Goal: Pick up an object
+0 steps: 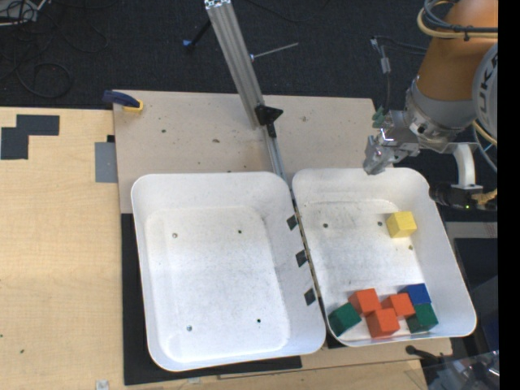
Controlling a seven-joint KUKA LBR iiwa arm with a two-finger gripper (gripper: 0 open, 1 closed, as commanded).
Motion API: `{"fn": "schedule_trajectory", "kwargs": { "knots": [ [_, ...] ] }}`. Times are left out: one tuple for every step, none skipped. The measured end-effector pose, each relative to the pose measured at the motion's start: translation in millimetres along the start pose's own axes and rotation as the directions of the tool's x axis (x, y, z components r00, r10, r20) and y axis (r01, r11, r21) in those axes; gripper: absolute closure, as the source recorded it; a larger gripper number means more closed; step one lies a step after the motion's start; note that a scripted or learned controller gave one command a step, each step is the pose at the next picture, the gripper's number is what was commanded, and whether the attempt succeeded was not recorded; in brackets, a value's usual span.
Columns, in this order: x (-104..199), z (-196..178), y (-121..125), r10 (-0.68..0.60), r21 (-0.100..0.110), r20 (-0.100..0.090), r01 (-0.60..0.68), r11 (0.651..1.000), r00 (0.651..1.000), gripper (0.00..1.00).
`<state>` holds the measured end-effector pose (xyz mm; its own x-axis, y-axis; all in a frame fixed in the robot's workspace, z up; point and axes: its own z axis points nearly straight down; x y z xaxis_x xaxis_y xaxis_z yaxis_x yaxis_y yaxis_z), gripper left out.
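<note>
My gripper [376, 159] hangs over the far rim of the right bin [357, 181], above and left of a yellow block [401, 223]. Nothing shows between its fingers. The yellow block lies alone in the right bin's upper right part. At the near end of that bin sits a cluster of blocks: three orange ones [382, 309], two green ones [344, 318] and a blue one [418, 293], packed close together.
The left bin [162, 193] lies beside the right one, joined along a divider with black clips [301, 257]. A slanted aluminium rail [240, 59] rises behind the bins. A blue-and-yellow clamp [123, 100] sits at the board's far left corner.
</note>
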<state>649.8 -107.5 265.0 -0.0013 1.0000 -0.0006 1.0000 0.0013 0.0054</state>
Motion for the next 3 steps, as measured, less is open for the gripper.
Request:
{"fn": "schedule_trajectory", "kwargs": {
  "knots": [
    [43, 0, -21, -0.002, 0.009, -0.003, 0.002, 1.0, 1.0, 1.0],
    [97, 17, -31, -0.002, 0.011, -0.003, 0.002, 1.0, 1.0, 1.0],
    [141, 29, -52, -0.002, 0.012, -0.002, 0.002, 1.0, 1.0, 1.0]
  ]
}}
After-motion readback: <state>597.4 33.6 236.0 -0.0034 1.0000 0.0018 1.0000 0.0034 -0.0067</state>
